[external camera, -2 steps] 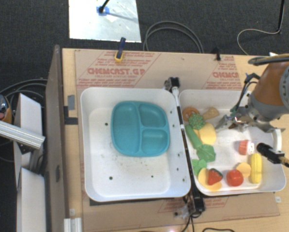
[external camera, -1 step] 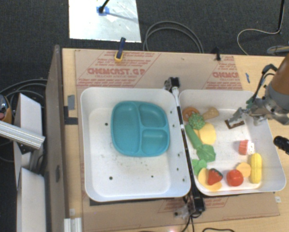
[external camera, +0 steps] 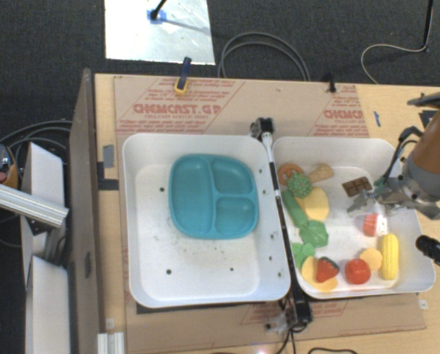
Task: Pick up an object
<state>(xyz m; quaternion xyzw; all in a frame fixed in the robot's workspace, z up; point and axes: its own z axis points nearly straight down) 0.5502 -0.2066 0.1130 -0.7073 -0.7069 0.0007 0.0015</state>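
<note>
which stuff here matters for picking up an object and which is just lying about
For the job:
- two-finger gripper, low in the right white bin
- small brown block
- yellow plastic corn cob
- red plastic tomato
- red plastic strawberry

Lying about:
- teal divided plate in the left white bin
- silver sheet on the floor

We recorded even, bright overhead light; glare whitened both bins (external camera: pixel 205 290); shadows stayed faint; small detail appeared soft.

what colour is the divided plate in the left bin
Teal blue divided plate, seen clearly in the camera view.
</note>
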